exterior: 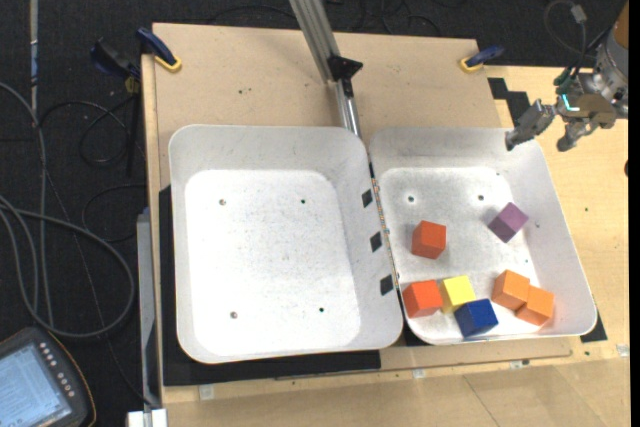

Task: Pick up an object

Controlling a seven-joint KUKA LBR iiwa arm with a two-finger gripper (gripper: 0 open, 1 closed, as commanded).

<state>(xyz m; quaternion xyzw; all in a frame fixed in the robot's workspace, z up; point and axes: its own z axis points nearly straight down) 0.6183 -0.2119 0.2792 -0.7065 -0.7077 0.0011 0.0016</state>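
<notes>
The right bin (450, 183) holds several small blocks. An orange-red cube (429, 239) sits near its middle and a purple block (508, 221) lies to its right. Along the front edge are another orange-red cube (423, 297), a yellow cube (458, 290) and a blue cube (477, 316), close together. Two orange blocks (525, 296) lie at the front right corner. My gripper (550, 129) hangs above the bin's far right corner, open, with its two fingers spread and nothing between them. It is well apart from every block.
The left bin (265, 235) stands beside the right one. A slanted metal pole (305, 0) crosses the back of the bench (250, 75). Clamps sit at the bench's back corners. Cables and a pendant screen (35, 385) lie on the floor at left.
</notes>
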